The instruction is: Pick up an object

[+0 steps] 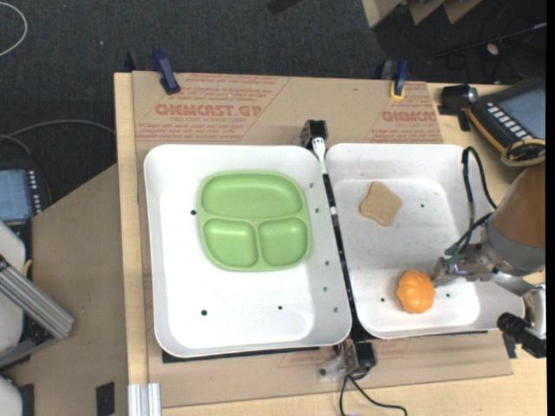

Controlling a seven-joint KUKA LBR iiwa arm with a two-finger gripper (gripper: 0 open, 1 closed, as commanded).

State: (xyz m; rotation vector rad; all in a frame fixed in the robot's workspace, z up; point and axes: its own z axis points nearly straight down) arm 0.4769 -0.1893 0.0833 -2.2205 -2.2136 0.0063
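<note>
An orange round fruit-like object [415,291] lies near the front of the right bin [434,159]. A tan, flat, roughly square piece [380,204] rests further back in the same bin. My gripper [448,269] reaches in from the right edge and hangs low just right of the orange object, very close to it. The arm's orange band [526,215] shows above the wrist. Nothing is visibly held.
The left bin [173,258] holds a green three-compartment plate [254,220]. A black divider strip [334,232] runs between the bins. Clamps sit at the board's back edge, and cables trail along the right bin's far side.
</note>
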